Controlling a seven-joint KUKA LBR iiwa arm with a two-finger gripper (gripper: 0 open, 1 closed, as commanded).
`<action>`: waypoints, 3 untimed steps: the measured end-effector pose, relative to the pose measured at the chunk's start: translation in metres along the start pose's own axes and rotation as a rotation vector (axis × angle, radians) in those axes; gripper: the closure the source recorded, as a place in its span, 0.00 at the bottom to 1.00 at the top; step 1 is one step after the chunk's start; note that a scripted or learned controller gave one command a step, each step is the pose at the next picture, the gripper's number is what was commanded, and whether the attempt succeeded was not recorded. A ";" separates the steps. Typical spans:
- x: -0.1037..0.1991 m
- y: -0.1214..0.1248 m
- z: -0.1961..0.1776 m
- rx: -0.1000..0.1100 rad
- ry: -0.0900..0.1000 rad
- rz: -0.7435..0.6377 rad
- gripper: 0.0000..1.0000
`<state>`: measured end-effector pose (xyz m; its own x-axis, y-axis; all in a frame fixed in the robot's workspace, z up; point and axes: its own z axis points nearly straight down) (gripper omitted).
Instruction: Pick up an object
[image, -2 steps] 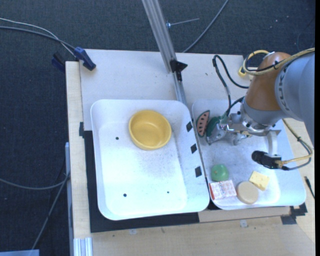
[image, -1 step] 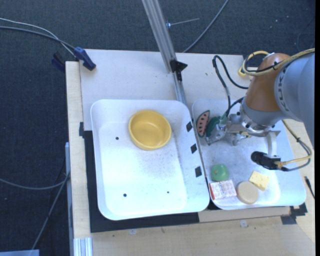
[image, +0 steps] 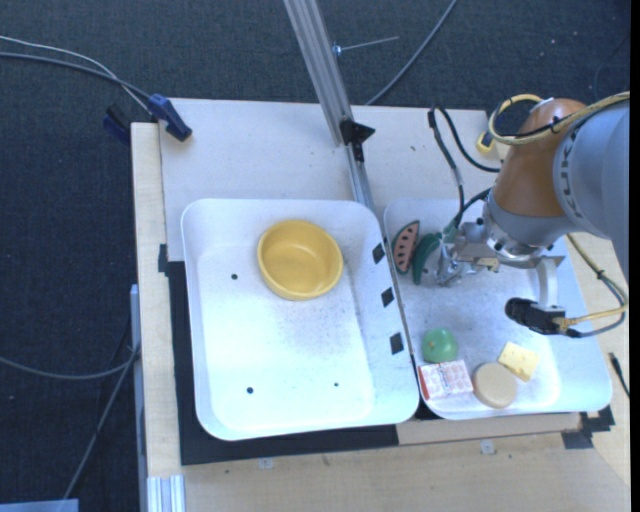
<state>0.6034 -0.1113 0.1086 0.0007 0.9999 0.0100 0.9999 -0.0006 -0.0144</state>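
My gripper (image: 440, 266) is low in the right bin (image: 590, 385), near its upper left corner, with the orange-banded wrist above it to the right. A watermelon slice toy (image: 404, 245) lies just left of the gripper, and a dark green piece (image: 426, 255) sits right against it. I cannot make out whether anything is held. Further down the same bin lie a green ball (image: 438, 346), a red and white packet (image: 445, 380), a tan round disc (image: 494, 385) and a yellow cheese wedge (image: 518, 360).
A yellow bowl (image: 299, 259) stands in the upper part of the left bin (image: 290, 400). A metal pole (image: 330, 75) slants down from the top to the divide between the bins. Black cables (image: 452, 165) trail over the right bin's upper edge.
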 end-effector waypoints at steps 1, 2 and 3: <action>-0.009 0.000 -0.052 -0.023 -0.011 0.002 1.00; -0.008 0.002 -0.108 -0.025 -0.010 -0.002 1.00; 0.045 -0.003 -0.103 -0.006 -0.003 -0.006 1.00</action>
<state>0.6015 -0.0672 0.2121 -0.0054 1.0000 0.0075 0.9999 0.0055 -0.0085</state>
